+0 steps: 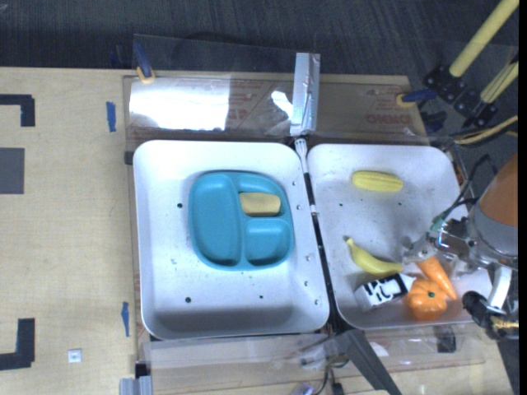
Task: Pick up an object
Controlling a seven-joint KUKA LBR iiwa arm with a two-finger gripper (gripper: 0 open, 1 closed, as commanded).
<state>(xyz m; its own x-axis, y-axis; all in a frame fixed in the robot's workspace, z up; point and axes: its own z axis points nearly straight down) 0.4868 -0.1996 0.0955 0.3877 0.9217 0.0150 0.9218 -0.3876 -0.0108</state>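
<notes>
Pale wood makes up the counter [58, 245], and on it sit two shallow white bins side by side. By the clock, the left bin [156, 295] fills the centre and nine o'clock of the scene, the right bin [362, 212] sits toward three. Inside the left bin lies a blue divided tray [222, 229], with a yellowish block [260, 204] resting in its upper right compartment.

From four o'clock the grey arm [498, 220] leans in over the right bin's edge, its orange band showing above the wrist. Its claw [440, 241] hangs low over the bin's near right corner, but metal and cables crowd together there and I cannot tell how it is set.

Smaller things lie in the right bin: a yellow corn cob [377, 181] at twelve o'clock of that bin, well apart from the rest; a banana [370, 260] near its middle; a black and white box [383, 289] at six o'clock, just beside the banana; an orange carrot [436, 274] and an orange pepper [428, 301] at five o'clock, touching one another.

My reading is that the arm is at the approach, going for the carrot or pepper just under the claw. Nothing looks lifted. Next it would need to settle on one item, close cleanly without snagging its neighbour, then rise.
</notes>
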